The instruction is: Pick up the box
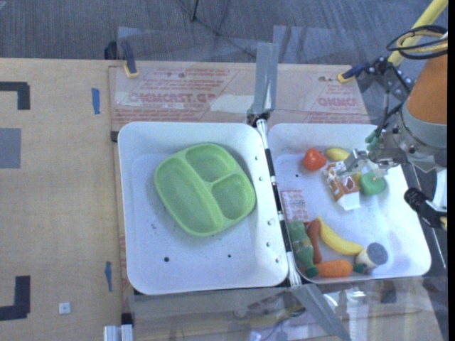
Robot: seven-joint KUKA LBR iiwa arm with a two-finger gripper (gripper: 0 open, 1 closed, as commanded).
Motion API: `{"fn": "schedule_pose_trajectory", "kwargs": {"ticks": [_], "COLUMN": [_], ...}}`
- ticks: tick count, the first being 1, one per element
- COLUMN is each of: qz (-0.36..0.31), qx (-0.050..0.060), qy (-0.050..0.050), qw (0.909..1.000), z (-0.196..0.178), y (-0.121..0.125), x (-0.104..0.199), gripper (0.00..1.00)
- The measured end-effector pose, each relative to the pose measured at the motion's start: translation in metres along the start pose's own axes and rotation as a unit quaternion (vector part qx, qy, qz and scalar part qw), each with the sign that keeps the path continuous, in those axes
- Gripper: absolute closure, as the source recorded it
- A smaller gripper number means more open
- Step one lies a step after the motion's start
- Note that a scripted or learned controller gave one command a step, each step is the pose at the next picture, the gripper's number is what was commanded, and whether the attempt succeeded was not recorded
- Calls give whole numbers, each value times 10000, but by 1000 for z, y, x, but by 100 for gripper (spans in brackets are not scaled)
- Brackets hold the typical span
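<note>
Over the right-hand white bin [419,258], toward its one-o'clock corner, my gripper [359,163] hangs low above the clutter. From this slanted view I cannot tell how it is set, since metal and glare blur together there.

Just at its seven o'clock lies the small orange-and-white carton box [343,187], tipped on its side, its white end pointing toward five o'clock. Whether my gripper touches the box I cannot tell; they overlap at the box's upper edge. A green round fruit [372,184] sits just beside the box at three o'clock. A red tomato-like ball [313,159] lies at the box's ten o'clock, and a small yellow lemon shape [337,153] lies just beside that ball.

Toward six o'clock in the same bin rest a yellow banana [338,241], an orange carrot [334,268], a red-and-green pepper-like piece [310,241], a grey round lid-like object [376,253] and a flat white packet with red print [293,204].

At nine o'clock, the left white bin [142,261] holds a light green three-compartment plastic plate [205,188].
</note>
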State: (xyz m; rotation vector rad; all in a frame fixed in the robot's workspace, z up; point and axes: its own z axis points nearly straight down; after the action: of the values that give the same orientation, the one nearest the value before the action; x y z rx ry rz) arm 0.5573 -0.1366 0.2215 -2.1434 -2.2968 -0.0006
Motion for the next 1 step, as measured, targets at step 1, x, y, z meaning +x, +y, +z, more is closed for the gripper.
{"fn": "schedule_pose_trajectory", "kwargs": {"ticks": [1], "qz": [-319], "qx": [-15], "qy": [-6], "qw": [9995], "z": [127], "y": [-31], "x": [16], "gripper": [0]}}
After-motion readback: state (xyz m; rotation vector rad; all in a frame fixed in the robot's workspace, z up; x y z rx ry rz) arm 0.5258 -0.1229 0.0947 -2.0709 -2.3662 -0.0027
